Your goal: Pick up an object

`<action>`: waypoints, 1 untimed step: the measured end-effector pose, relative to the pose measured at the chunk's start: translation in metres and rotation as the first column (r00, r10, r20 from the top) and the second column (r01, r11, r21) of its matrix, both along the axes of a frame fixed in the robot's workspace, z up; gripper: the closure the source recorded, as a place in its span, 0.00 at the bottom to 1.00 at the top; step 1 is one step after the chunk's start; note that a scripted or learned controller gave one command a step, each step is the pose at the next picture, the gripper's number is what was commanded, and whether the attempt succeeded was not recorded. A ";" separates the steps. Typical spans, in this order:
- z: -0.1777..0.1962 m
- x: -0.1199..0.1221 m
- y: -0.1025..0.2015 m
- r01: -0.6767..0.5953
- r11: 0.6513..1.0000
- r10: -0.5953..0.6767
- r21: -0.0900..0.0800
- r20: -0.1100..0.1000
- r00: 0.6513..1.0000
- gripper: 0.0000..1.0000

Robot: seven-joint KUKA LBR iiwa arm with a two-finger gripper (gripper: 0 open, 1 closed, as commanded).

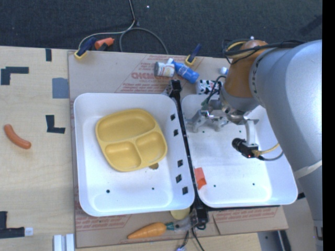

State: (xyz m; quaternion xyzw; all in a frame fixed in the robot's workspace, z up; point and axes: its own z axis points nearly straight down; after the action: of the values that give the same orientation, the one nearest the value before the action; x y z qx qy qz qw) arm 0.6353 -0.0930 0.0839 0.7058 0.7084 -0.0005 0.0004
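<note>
**Arm leaning over the right bin**

The grey arm with the orange band is reaching in from the right and bending down over the far left part of the right shallow white bin. Its metal two-finger gripper is hanging low over that bin's floor, near the divider between the bins. Whether the pincer is spread or closed cannot be told, and nothing can be seen in it.

A yellow plastic plate with three compartments is lying in the left shallow white bin, well apart from the gripper. A small orange piece is sitting at the right bin's left wall. An orange toy carrot is lying on the cardboard in front of the bins.
</note>
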 end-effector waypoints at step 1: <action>0.002 0.035 -0.020 0.002 1.000 -0.002 0.001 0.003 1.000 0.00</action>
State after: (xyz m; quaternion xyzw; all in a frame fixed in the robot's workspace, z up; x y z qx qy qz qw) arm 0.6701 -0.1126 0.0856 0.7063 0.7079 0.0009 0.0010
